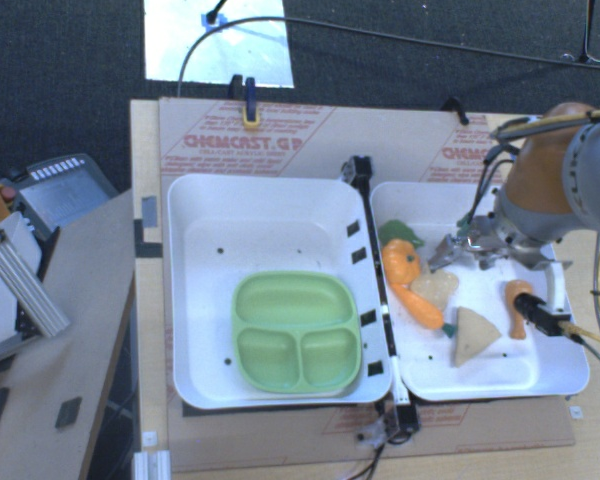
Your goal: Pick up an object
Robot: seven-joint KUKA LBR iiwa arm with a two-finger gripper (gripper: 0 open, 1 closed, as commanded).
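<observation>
Rightward in the frame, a shallow white plastic bin (545, 368), with toy foods gathered along its left side and middle. Closest to the divider between the bins, a round orange pumpkin-shaped toy (400, 264), with a green leafy piece (397, 234) just above it in the frame. Right below the pumpkin and touching it, a long orange carrot-shaped toy (422, 308), slanting toward the lower right. Tucked against the carrot's upper side, a pale translucent lump (437, 288). Lower down, just beside the carrot's tip, a beige wedge-shaped piece (475, 334). Further right, apart from the wedge, a small orange stick-shaped piece (516, 298), lying roughly vertical in the frame.

Over the upper middle of this same bin, the metal two-finger gripper (452, 254), carried by the grey arm (580, 183) coming in from the right edge, with the orange band (535, 173) above the wrist. Close to the pale lump, just above and to the right of it in the frame, and near the pumpkin. Spread or pressed together: impossible to tell at this slant.

In the left half, a second shallow white bin (210, 238), with a light green three-compartment plastic plate (280, 303) in its lower middle. Beneath both bins, a brown cardboard sheet with red lettering (280, 133).
</observation>
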